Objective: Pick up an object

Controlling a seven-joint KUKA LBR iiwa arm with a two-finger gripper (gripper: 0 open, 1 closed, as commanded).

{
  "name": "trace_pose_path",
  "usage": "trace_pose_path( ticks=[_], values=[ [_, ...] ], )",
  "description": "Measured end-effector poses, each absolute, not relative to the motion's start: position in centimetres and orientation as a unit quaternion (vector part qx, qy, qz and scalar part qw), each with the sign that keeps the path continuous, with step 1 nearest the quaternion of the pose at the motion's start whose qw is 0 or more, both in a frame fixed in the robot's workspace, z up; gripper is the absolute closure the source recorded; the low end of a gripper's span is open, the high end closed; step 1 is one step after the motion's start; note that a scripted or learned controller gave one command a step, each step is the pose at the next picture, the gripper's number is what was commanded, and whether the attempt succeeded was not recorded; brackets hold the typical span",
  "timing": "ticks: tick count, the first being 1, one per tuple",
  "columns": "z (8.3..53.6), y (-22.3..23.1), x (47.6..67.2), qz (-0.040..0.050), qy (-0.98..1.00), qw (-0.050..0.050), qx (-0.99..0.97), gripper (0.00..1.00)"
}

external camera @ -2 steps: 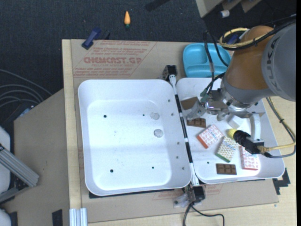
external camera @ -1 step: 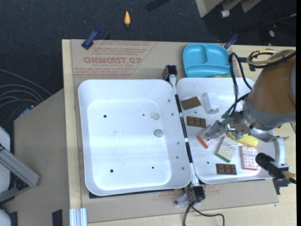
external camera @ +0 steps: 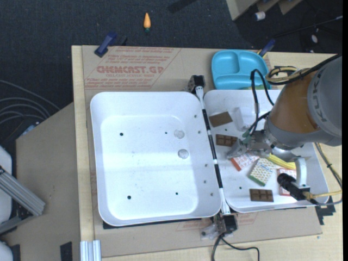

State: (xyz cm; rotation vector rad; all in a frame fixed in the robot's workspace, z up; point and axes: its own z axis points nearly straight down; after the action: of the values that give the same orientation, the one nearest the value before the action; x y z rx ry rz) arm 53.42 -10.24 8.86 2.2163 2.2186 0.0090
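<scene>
My gripper (external camera: 248,144) hangs low in the right bin (external camera: 239,200), near its middle, with the grey and orange arm (external camera: 296,113) coming in from the right. Right below and around it lie a brown ridged block (external camera: 225,140), a red and white packet (external camera: 243,161) and a green-patterned white packet (external camera: 262,171). A flat brown card (external camera: 220,118) lies further back. A second brown ridged block (external camera: 261,194) lies at the front. A yellow strip (external camera: 283,161) pokes out from under the arm. Nothing is visibly held.
The left bin (external camera: 109,113) holds two small pale round things (external camera: 180,134) (external camera: 183,154) near its right side. A light blue divided tray (external camera: 239,69) stands behind the right bin. A small blue object (external camera: 105,45) lies at the bench's back left corner.
</scene>
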Motion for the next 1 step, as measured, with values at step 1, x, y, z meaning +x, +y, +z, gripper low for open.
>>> trace_pose_path(
  ticks=[1],
  values=[
    [9.99, -10.20, 53.58, 0.0048, 0.707, 0.005, 0.707, 1.00]
  ],
)
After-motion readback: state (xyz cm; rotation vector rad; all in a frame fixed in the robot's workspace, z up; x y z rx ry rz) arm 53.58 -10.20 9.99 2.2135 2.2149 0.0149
